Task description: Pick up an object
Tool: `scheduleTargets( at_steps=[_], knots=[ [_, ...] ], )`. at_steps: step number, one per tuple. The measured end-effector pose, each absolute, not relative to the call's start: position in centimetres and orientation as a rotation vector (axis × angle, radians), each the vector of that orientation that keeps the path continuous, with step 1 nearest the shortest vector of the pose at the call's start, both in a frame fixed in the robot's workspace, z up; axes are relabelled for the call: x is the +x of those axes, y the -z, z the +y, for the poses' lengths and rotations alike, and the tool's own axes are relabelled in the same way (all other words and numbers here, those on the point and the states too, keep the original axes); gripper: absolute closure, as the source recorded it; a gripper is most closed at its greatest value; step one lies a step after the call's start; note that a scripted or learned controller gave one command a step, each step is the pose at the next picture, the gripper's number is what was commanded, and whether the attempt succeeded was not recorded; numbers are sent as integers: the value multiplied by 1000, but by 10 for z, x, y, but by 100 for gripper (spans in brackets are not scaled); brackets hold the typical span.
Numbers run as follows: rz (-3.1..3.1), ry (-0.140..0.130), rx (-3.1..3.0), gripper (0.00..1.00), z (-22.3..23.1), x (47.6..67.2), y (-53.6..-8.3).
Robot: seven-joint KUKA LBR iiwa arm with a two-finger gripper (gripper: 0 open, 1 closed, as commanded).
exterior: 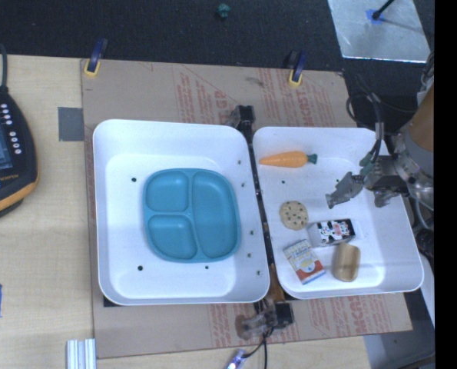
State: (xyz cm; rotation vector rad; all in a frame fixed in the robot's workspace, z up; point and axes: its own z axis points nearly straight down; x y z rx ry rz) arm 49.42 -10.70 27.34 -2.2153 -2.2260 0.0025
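The right bin (393,279) holds an orange carrot (287,159) at the back, a round cookie (294,214) in the middle, and a black-and-white carton (334,231) beside it. At the front lie a small colourful box (303,260) and a brown bread-like lump (346,261). My gripper (362,194) hangs over the right half of this bin, above and behind the carton. It is open, its fingers spread, with nothing between them.
The left bin (113,141) holds a blue divided plate (191,214). A black and orange teach pendant (1,152) lies on the bench at far left. Clamps (95,56) pin the cardboard underlay at the back.
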Motion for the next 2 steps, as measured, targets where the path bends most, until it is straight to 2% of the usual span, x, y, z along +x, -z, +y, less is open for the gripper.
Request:
scheduleTargets(
  at_steps=[1, 2],
  knots=[
    [-2226, -7, -2213, 0, -81, 514, -191],
    [-2224, -7, -2213, 0, -98, 540, -125]
  ],
)
